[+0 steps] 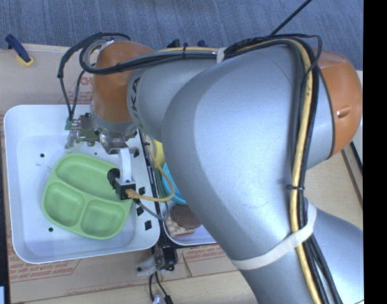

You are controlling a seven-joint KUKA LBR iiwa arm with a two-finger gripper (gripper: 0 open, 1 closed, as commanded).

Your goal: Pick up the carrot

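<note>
Although most of the right side is taken up by the grey robot arm with its orange band, the shallow white left bin is seen nearly whole. A pale green three-compartment plastic plate is laid flat in that bin, toward its near side. The gripper is held over the right part of the left bin, just beyond the plate's far right edge; whether it is open or closed cannot be told. A narrow strip of the white right bin is seen below the arm, where a round brown object, a yellow object and a blue curved piece are partly covered. Where the carrot lies cannot be told.
</note>
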